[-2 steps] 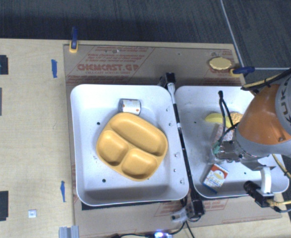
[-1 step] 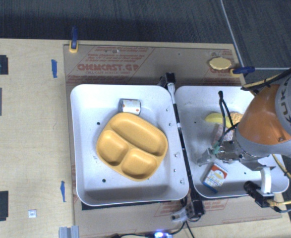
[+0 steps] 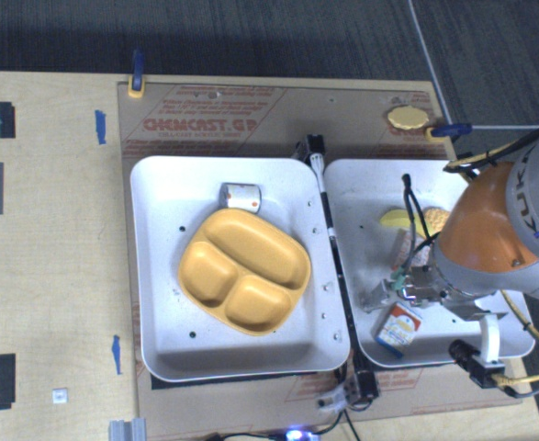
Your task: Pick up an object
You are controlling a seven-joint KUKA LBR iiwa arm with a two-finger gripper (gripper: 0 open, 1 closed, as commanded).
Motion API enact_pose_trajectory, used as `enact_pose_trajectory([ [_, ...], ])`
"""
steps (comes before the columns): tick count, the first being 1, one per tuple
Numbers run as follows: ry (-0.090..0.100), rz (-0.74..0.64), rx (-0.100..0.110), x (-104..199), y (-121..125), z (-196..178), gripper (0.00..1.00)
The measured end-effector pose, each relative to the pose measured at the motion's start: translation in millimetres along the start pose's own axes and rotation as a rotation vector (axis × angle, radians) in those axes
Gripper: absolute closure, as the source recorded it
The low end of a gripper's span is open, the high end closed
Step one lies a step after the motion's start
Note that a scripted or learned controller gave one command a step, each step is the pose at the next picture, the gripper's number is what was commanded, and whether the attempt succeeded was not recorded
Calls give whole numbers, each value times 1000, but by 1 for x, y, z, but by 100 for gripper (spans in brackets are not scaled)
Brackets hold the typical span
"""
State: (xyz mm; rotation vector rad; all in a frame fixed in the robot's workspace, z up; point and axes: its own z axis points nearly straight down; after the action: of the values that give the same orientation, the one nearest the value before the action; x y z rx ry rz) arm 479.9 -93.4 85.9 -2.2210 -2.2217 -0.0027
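The gripper (image 3: 390,292) hangs low inside the right bin (image 3: 361,191), and whether it is clenched or released cannot be told from here. Just below it lies a small carton (image 3: 397,328) with red and blue print, close to its tip; just above it sit a yellow piece (image 3: 397,218) and a tan bumpy piece (image 3: 433,219). Well to its left, the left bin (image 3: 154,246) holds a yellow divided tray (image 3: 242,269) and a small white cup (image 3: 241,194) beyond it.

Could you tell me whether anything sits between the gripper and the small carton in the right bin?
Nothing visible does. The gripper hangs in the right bin just above the carton, which lies at the near wall with its top bare. The yellow items lie farther back.
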Motion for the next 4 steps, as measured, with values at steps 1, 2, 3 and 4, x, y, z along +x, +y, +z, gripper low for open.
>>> enact_pose_trajectory([
  [1,-3,1,-7,-1,2,-11,100],
  [2,-3,1,-7,-1,2,-11,0],
  [3,-1,0,0,2,0,0,0],
  [4,-3,1,-7,1,2,-11,100],
])
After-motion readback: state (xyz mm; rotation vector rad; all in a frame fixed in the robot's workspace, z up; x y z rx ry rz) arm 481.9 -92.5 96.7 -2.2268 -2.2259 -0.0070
